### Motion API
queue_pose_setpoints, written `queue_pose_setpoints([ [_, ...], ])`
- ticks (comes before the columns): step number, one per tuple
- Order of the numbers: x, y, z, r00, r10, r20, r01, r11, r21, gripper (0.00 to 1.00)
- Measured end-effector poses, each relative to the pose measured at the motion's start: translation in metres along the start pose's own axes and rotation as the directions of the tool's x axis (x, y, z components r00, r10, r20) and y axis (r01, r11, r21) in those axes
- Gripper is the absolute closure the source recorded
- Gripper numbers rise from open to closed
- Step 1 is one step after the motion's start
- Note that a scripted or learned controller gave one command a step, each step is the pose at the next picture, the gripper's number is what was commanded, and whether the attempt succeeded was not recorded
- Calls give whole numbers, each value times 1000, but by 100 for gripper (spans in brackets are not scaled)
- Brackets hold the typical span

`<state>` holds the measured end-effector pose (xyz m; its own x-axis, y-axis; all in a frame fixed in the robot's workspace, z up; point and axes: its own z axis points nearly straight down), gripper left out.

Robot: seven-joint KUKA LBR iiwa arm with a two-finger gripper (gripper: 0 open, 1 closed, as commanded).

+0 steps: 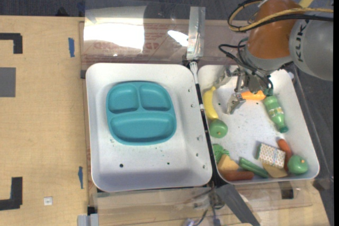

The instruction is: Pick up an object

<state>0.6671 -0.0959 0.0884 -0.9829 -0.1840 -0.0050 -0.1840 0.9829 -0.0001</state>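
My gripper (241, 97) hangs over the upper middle of the right bin (310, 140), below the orange wrist band. A small orange piece (254, 96) lies right against it on its right side; whether it is gripped is unclear. A yellow banana (210, 103) lies just left of the gripper, with a round green fruit (217, 128) below that. A green bottle (275, 113) lies to the gripper's right.
Along the right bin's near edge sit a patterned block (271, 155), a small carrot (284, 144), a green apple (297, 165), a green pod (253, 166) and an orange wedge (229, 164). The left bin (95, 114) holds a teal divided plate (141, 113).
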Motion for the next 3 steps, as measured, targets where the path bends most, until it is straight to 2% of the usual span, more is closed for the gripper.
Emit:
queue_pose_setpoints([
  [1, 107, -75, -20, 1000, 28, 1, -28, 1000, 6, 0],
  [2, 103, -94, 0, 1000, -20, 5, 20, 1000, 3, 0],
  [3, 99, -95, -15, 1000, -18, 20, 18, 1000, 8, 100],
])
